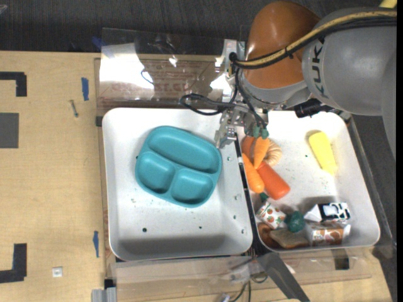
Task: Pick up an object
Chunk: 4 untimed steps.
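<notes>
I have the gripper [232,131] low over the divide between the bins, just beside the carrots [261,168] at the right bin's [359,168] left edge; fingers' state unreadable, so next comes a centred descent onto one.

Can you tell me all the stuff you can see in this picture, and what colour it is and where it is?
bins: two, white, side by side on the bench
divided plate: one, teal, in the left bin
carrots: two, orange, at the left side of the right bin
yellow piece: one, yellow, upper right of the right bin
small packages and toys: a few, mixed white, brown and green, along the near edge of the right bin; too jumbled to count
bench: one, light wood
arm: one, grey with an orange band, reaching in from the right
gripper: one, metal, above the carrots near the wall between the bins
</notes>
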### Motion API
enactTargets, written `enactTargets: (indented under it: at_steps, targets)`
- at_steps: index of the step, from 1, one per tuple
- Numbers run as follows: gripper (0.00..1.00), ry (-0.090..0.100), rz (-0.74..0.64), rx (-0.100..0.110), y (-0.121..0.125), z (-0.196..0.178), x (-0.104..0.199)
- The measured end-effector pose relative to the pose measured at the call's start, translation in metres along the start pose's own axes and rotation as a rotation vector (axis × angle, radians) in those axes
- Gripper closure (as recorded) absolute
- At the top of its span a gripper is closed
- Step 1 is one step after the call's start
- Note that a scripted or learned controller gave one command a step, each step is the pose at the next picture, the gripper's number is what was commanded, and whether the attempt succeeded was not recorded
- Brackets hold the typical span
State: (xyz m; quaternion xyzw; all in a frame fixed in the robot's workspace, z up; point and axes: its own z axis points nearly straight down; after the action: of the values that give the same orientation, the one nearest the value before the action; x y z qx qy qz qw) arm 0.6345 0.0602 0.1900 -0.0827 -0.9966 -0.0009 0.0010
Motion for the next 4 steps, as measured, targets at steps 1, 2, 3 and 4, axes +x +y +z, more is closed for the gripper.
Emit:
enactTargets:
  at_steps: [1, 2, 3, 4]
  targets:
    - [1.0, -0.001, -0.042, 0.0, 0.054, 0.036, 0.018]
    - [1.0, -0.01, -0.053, -0.007, 0.172, -0.011, 0.014]
    - [1.0, -0.016, 0.078, -0.005, 0.136, -0.099, -0.003]
    - [1.0, -0.001, 0.13, 0.0, 0.157, -0.048, 0.08]
